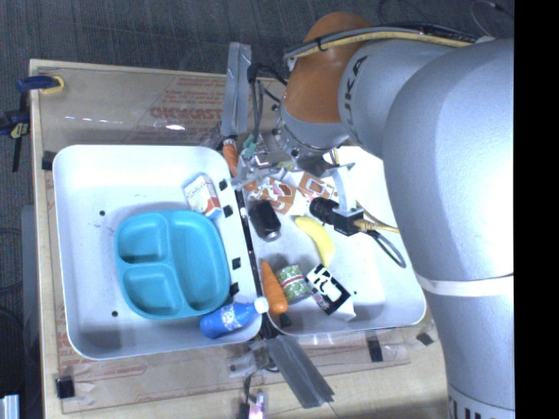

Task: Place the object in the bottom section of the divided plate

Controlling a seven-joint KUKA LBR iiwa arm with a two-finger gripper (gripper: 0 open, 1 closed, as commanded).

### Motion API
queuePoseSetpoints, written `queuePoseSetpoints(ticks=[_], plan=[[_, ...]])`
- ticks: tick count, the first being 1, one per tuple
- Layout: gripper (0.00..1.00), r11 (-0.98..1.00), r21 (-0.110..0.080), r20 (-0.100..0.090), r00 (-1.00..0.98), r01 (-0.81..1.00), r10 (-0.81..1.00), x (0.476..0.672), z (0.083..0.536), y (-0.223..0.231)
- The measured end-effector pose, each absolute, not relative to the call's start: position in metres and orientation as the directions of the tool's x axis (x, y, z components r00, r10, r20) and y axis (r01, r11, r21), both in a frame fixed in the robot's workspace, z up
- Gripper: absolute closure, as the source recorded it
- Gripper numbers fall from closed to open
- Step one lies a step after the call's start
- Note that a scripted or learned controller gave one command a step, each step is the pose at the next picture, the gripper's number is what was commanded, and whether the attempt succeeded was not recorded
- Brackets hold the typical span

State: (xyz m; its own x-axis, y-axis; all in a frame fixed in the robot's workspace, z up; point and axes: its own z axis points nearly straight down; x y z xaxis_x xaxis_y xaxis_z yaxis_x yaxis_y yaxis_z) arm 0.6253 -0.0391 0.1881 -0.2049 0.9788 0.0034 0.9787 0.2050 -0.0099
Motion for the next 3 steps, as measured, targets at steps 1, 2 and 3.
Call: queuePoseSetpoints(ticks=[1, 2, 3], plan=[[1.00, 0.093, -0.007, 0.000, -0.093, 0.996, 0.996, 0.573, 0.188, -0.005], [1.00, 0.195, -0.006, 0.001, -0.195, 0.981, 0.981, 0.522, 0.188, 0.002], [0.00, 0.195, -0.006, 0.000, -0.195, 0.981, 0.981, 0.522, 0.188, 0.003]])
